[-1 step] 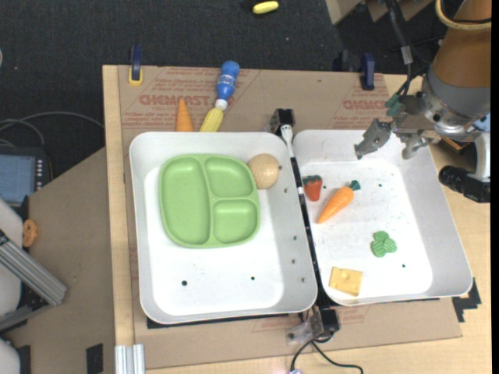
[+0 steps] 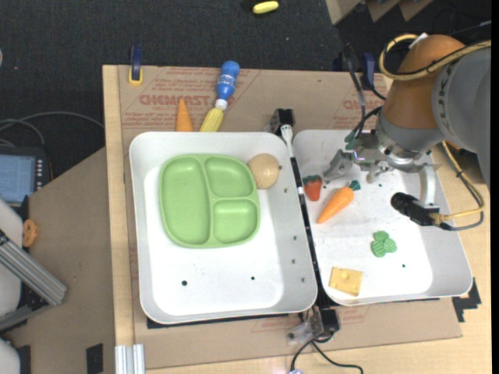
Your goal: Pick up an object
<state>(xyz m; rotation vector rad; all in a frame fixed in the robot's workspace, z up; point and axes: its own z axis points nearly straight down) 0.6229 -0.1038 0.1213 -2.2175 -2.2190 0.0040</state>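
Fingers [image 2: 337, 170] are seen spread apart, with nothing between them. The gripper [image 2: 352, 174] is held low over the upper left part of the right bin [image 2: 413, 283]. The carrot [image 2: 337, 202] lies just beside and below it, apart from it, and is not gripped. The carrot is taken as the likely pick because it is nearest and lies in the clear. It lies slanted, thick end up toward the gripper. Contact with the bin floor cannot be judged from this slant.

A red piece [image 2: 313, 188] sits just left of the carrot, near the bin's left wall. This probably leaves little room for a finger on that side. A green piece [image 2: 382, 245] and a cheese block [image 2: 346, 280] lie farther down the same bin, well apart from the gripper and from each other.

The arm [image 2: 421, 100] is brought in from the right with the wrist bent down, so the approach looks to be from above. The pick is judged not yet made.

In the left bin [image 2: 218, 279] a green plate [image 2: 209, 199] lies flat, with a beige ball [image 2: 265, 170] touching its upper right edge. A brush [image 2: 221, 96] and an orange piece [image 2: 183, 115] lie on the bench [image 2: 312, 80] behind the bins.

The right bin's upper right corner is hidden by the wrist. A teal bit [image 2: 355, 184] is seen at the gripper's lower end; it cannot be told whether this is a robot part or a loose thing. The fingertips are too small to make out clearly. The arm is cut off at the right edge.
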